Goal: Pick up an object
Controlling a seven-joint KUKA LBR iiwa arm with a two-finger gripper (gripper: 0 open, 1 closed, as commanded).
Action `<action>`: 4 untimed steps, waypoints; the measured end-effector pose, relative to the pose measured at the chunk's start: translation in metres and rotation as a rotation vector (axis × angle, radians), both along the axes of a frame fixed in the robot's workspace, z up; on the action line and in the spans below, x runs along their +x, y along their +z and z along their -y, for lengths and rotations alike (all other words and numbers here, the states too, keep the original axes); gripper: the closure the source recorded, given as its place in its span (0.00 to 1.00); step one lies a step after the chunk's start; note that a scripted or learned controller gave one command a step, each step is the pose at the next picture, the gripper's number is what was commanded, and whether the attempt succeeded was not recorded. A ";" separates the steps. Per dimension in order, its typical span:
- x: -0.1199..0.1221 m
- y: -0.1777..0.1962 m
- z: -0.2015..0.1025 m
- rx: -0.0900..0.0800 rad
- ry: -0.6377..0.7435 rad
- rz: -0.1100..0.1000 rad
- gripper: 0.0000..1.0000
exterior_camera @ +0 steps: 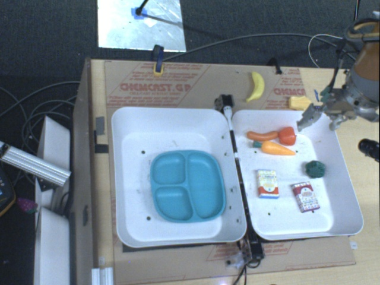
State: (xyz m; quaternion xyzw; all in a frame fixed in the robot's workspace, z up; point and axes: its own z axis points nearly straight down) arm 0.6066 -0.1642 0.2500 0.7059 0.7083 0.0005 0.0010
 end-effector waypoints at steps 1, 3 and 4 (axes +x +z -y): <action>0.062 -0.092 -0.013 0.001 0.001 -0.002 0.00; 0.068 -0.145 0.013 -0.002 0.003 0.018 1.00; 0.068 -0.146 0.013 -0.002 0.004 0.017 0.00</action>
